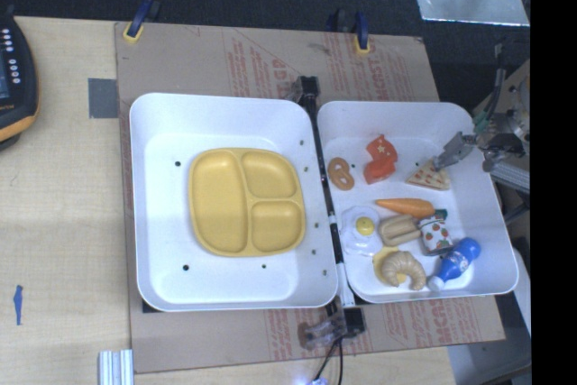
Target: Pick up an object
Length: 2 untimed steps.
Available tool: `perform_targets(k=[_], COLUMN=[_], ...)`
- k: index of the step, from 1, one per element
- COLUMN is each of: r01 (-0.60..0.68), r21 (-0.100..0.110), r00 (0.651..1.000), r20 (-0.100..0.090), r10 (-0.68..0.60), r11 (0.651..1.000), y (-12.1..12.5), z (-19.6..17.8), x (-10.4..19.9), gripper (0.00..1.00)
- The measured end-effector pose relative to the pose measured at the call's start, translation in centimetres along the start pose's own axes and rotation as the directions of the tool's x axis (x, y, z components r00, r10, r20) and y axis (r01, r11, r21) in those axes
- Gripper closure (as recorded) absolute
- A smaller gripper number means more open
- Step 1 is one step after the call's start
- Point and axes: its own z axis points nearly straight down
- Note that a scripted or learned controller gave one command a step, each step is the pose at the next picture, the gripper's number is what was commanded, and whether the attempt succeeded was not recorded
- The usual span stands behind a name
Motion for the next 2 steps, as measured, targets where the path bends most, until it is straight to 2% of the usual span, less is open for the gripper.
perform_targets(k=[1, 2], r01=[0.004, 0.004], r21=[0.007, -0.004], r00=[1.0, 1.0], r20=[-0.003, 0.002], r10=[-0.004, -0.004], r11=[1.0, 1.0], y=[0.8, 4.5], z=[11.4, 11.4], x=[2.8, 7.2], gripper=[0.0, 0.0])
